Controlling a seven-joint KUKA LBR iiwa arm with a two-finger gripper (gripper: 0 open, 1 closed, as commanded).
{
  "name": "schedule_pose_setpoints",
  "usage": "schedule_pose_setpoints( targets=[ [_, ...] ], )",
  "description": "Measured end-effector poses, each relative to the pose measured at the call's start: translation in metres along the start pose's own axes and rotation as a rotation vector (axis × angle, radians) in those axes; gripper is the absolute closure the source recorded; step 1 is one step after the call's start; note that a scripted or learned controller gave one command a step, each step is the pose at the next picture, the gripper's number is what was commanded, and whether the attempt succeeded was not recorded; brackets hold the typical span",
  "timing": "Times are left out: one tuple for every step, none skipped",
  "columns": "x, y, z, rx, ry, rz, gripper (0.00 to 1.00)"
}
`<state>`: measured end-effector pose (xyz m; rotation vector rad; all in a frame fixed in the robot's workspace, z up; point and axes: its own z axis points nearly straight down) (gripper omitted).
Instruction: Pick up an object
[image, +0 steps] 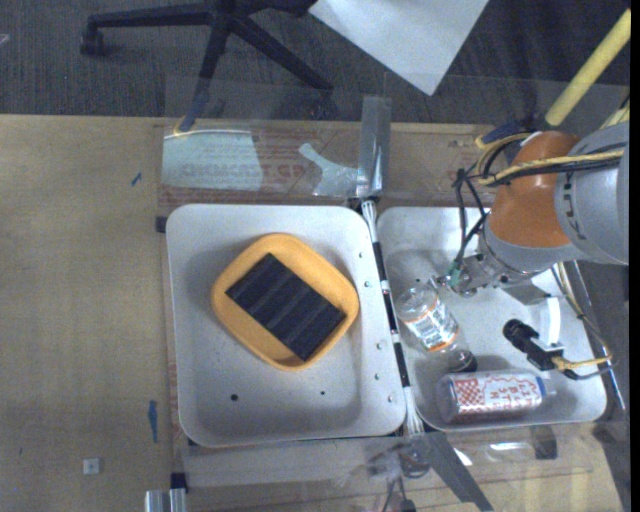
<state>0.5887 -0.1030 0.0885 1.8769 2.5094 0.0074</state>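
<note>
A clear plastic bottle (426, 318) with an orange label lies at a slant in the right bin (580, 400), its dark cap pointing to the front. In front of it, a tube with a red and white pattern (496, 393) lies on its side along the bin's front wall. My gripper (455, 279) hangs low over the right bin, just right of the bottle's rear end and close to it. Nothing shows between its fingers. The left bin (200, 390) holds a yellow-orange block with a black ribbed top (285, 301).
A raised divider (385, 300) runs between the two bins. Clear plastic sheets lie on the bench behind the bins (260, 160). The grey and orange arm (545, 200) covers the right bin's rear right part.
</note>
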Motion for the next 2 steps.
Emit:
schedule_pose_setpoints(
  targets=[
    [-0.0016, 0.001, -0.0115, -0.005, -0.001, 0.004, 1.0],
    [-0.0021, 0.0009, -0.0116, -0.005, -0.002, 0.004, 0.0]
  ],
)
